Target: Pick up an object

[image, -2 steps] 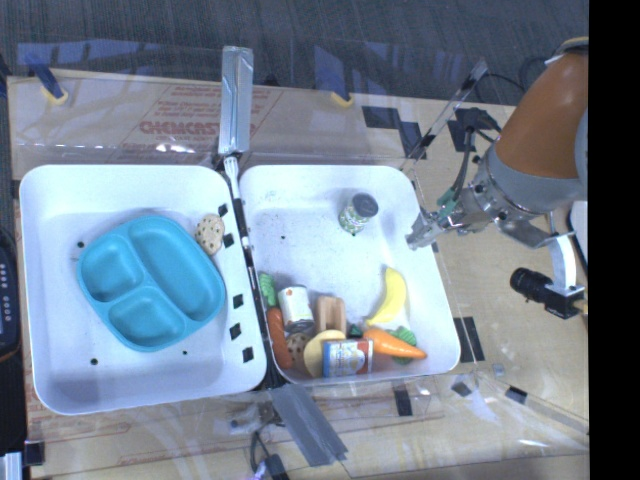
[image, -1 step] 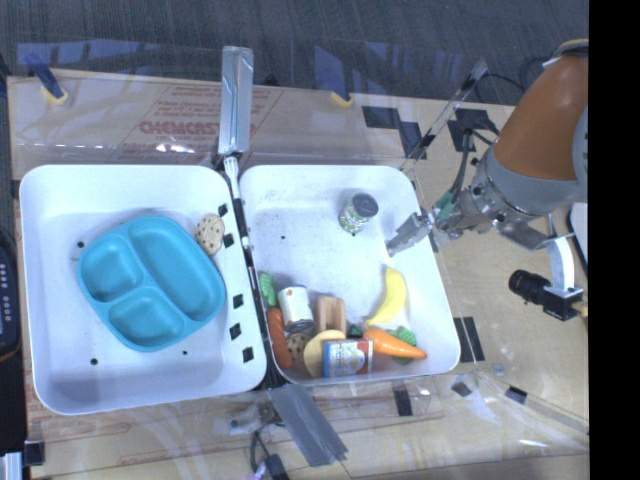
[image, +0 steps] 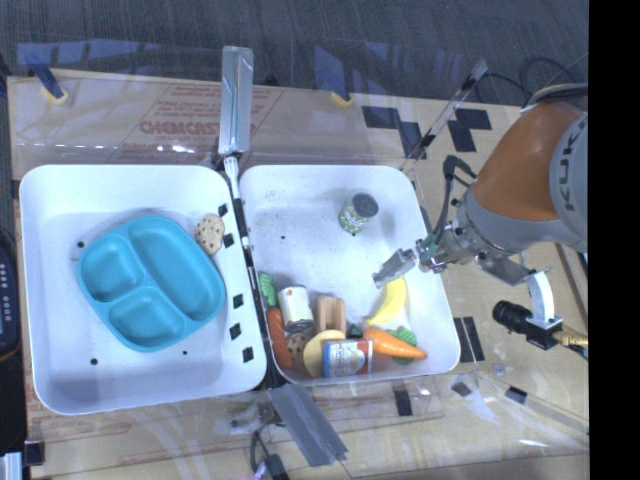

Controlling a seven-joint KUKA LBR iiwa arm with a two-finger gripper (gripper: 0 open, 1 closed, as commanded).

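The right bin (image: 300, 193) holds a heap of toy food along its front wall: a banana (image: 390, 301), a carrot (image: 394, 345), a labelled can (image: 347, 358), a white cup (image: 294, 303) and a tan block (image: 331, 314). A small round jar (image: 357, 212) stands alone near the back of that bin. My gripper (image: 398, 264) hangs over the bin's right side, just above the banana's upper end and right of the jar. Nothing shows in its grip.
The left bin (image: 60, 368) holds a blue divided plate (image: 150, 280) and a speckled cookie (image: 209, 233) by the dividing wall. A green piece (image: 267, 290) and an orange piece (image: 277, 330) lie along the right bin's left wall. The arm's orange band (image: 525, 163) looms at right.
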